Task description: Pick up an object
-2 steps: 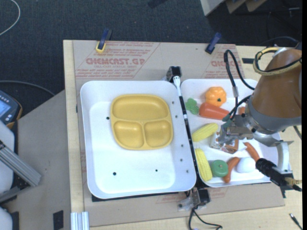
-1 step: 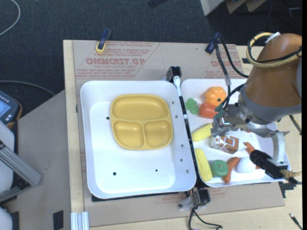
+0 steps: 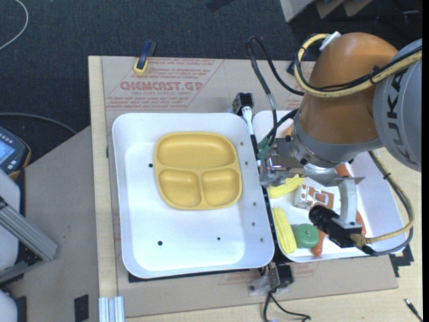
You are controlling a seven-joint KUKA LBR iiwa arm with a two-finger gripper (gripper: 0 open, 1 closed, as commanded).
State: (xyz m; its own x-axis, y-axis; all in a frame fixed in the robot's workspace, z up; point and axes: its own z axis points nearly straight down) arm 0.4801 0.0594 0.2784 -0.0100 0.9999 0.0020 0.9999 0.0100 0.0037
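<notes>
A yellow three-compartment plate [image 3: 198, 169] lies in the left white bin [image 3: 134, 200]. The right bin [image 3: 382, 186] holds several small items: a corn cob [image 3: 284, 228], a yellow banana-like piece [image 3: 283, 188], a green round lid [image 3: 308, 236], an orange carrot-like piece [image 3: 320, 241] and a small white-and-orange box [image 3: 315, 196]. My gripper [image 3: 276, 168] reaches down into the left part of the right bin, just above the yellow piece, under the arm's big orange wrist [image 3: 342, 79]. The wrist hides much of that bin.
The two bins sit on a cardboard-covered bench [image 3: 167, 86]. Black cables [image 3: 258, 66] run over the back of the bench to the arm. A blue-and-yellow clamp [image 3: 143, 59] sits at the back left edge. A grey rail [image 3: 27, 233] lies off the bench at the left.
</notes>
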